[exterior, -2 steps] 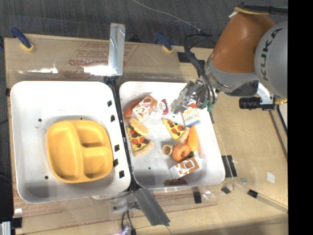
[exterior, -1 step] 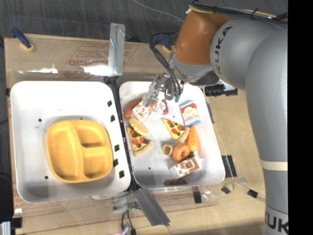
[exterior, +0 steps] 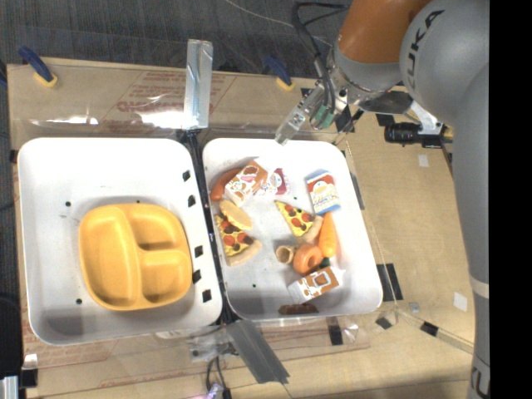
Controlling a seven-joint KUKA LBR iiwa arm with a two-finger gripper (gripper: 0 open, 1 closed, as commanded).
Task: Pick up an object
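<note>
Camera view looks down on two white bins on the bench: the left bin (exterior: pixel 50 165) carries a yellow divided tray (exterior: pixel 133 254), and the right bin (exterior: pixel 249 302) holds a scatter of toy food. Any of these could be the thing to pick: a blue and white carton (exterior: pixel 322 191) near the far right corner, an orange carrot (exterior: pixel 328 235) just below it, a pizza slice (exterior: pixel 295 216) in the middle, another pizza slice (exterior: pixel 235 241) by the left wall, and a brown carton (exterior: pixel 316 283) near the front.

For a clean pick I would judge the blue and white carton the easiest target, since it lies somewhat apart from its neighbours and closest to the hand; coming straight down with the fingers across its narrow side should avoid nudging the carrot.

The hand (exterior: pixel 291 127) hangs above the far rim of the right bin, tilted toward the left, with the grey arm and its orange band rising to the upper right. It grasps nothing, and whether its fingers are spread or closed I cannot tell.
</note>
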